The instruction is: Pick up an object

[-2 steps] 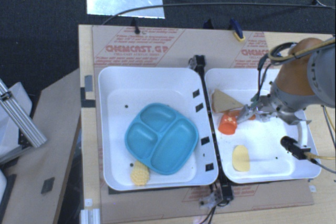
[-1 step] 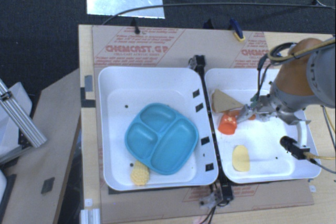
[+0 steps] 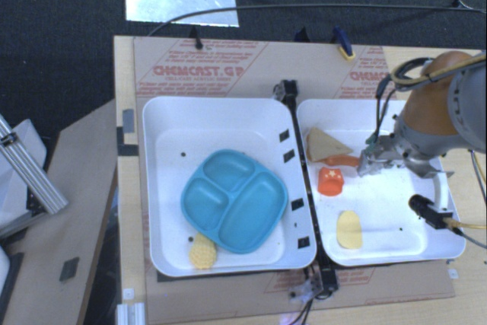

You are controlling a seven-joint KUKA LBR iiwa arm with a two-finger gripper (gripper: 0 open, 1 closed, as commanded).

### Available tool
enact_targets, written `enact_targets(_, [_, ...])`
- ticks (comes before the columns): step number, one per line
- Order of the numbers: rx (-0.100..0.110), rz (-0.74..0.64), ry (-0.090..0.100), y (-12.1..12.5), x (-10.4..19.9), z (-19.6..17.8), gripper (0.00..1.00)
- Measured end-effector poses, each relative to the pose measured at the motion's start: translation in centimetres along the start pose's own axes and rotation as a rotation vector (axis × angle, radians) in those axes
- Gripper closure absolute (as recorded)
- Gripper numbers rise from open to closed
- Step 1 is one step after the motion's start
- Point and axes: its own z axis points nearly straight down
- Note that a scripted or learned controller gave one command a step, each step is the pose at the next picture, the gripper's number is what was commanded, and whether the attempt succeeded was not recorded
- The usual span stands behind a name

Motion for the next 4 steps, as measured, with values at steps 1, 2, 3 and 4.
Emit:
enact_targets(1, [-0.004,-0.002,-0.001,0.1,-0.5,-6.4,1.00])
enact_targets(2, [-0.004,-0.005,-0.001,0.7,0.4,-11.5,1.00])
enact_targets(3, [0.000,-0.005,0.000,0.9,0.4,-12.8,1.00])
enact_targets(4, [0.003,-0.008,0.003,0.0,5.8,-11.8,1.00])
